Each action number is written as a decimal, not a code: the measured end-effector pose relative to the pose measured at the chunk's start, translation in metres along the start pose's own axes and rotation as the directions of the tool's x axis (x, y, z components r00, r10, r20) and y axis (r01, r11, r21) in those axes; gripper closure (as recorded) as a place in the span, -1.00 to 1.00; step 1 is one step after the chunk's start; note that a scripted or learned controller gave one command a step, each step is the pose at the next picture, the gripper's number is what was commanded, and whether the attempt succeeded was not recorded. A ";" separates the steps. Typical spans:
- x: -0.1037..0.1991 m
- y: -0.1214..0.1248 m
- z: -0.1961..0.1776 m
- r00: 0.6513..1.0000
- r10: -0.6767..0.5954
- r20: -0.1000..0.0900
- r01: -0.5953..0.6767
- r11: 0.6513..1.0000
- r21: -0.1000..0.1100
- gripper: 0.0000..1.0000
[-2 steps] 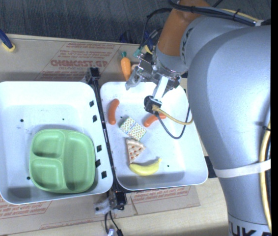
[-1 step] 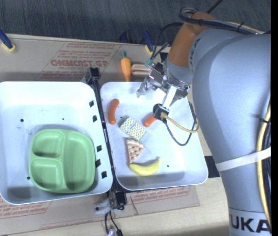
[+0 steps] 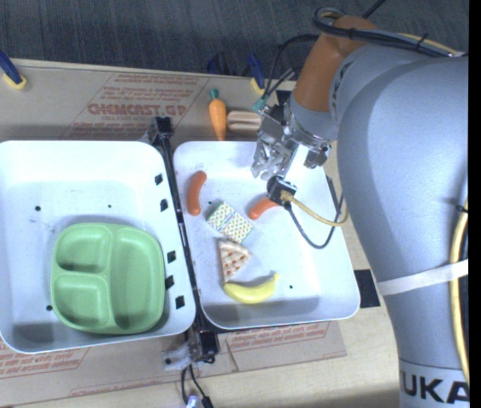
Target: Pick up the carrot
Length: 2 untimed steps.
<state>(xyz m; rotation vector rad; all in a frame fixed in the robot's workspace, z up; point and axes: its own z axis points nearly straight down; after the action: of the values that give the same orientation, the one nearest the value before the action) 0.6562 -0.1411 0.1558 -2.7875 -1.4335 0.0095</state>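
My hand [image 3: 268, 167] hangs over the far right part of the right bin [image 3: 330, 291], close to its back rim, with my grey arm and its orange band [image 3: 321, 58] rising behind it toward the right. From this slanted look down I cannot tell how the hand is set, and nothing shows held in it.

The carrot [image 3: 217, 117] lies outside the bins, on the cardboard-covered worktop [image 3: 96, 100] just behind the right bin's back rim, its green top pointing away and its orange tip toward the bin. It sits to the left of my hand, near but apart from it. Just beside the carrot, on its right, is a pale tan bun-like piece [image 3: 242, 122], partly behind my wrist.

Inside the right bin lie a reddish sausage [image 3: 195, 192] near the left wall, a small orange-red piece [image 3: 263, 207] just below my hand, a checkered block [image 3: 229, 223] in the middle, a pizza slice [image 3: 233, 260] below that, and a banana [image 3: 251, 289] toward the front.

The left bin [image 3: 19, 168] holds a green divided plate [image 3: 109, 279] in its front half.
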 end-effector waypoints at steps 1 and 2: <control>-0.040 0.027 -0.161 0.931 -0.365 0.002 0.365 0.931 -0.008 1.00; -0.041 -0.031 -0.046 0.959 -0.284 0.001 0.284 0.959 -0.002 1.00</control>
<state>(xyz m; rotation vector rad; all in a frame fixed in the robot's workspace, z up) 0.6072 -0.1568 0.2026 -2.5542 -1.8194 0.0068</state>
